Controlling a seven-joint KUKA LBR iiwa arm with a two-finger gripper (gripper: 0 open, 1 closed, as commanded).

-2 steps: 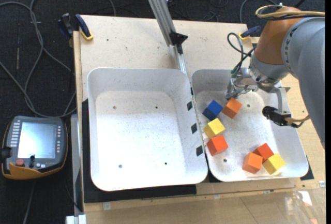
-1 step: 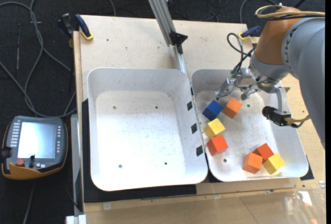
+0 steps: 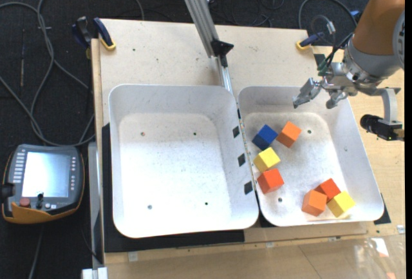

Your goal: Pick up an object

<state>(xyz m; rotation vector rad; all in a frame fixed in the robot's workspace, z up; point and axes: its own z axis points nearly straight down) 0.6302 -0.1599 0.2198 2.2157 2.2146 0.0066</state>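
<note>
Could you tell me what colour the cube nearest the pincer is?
Orange: the cube sits in the right bin, shown in the camera view.

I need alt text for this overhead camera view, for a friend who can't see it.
A robot arm's gripper hovers over the far edge of the right bin, fingers apart, holding nothing. Seven coloured blocks lie in that bin; the blue block is nearest the left bin.

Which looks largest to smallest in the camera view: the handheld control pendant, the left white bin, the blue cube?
1. Left shallow white plastic bin, clearly largest.
2. Grey and orange handheld control pendant with its screen, left of the bench.
3. Small blue cube in the right bin, clearly smallest.
</note>
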